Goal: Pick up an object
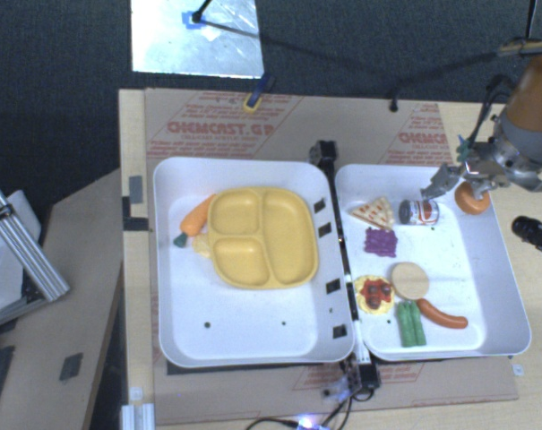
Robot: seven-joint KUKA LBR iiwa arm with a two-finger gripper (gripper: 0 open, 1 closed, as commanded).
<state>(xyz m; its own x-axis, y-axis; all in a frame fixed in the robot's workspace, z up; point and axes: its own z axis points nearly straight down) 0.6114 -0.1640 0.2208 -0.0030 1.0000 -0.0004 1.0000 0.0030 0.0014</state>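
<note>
In the right bin (496, 267) lie a pizza slice (374, 211), a small can (419, 211) on its side, purple grapes (380, 240), an orange round piece (473, 201), a tan bun (410, 280), a red-and-yellow piece (374, 294), a sausage (443, 314) and a green pod (411, 324). My gripper (441, 184) hangs over the bin's far right part, just above and to the right of the can and left of the orange piece. Nothing is seen held in it.
The left bin (176, 312) holds a yellow divided plate (257, 237) with a carrot (194, 215) at its left rim. A black divider (340, 240) runs between the bins. A shiny square sheet (197, 23) lies beyond the bench.
</note>
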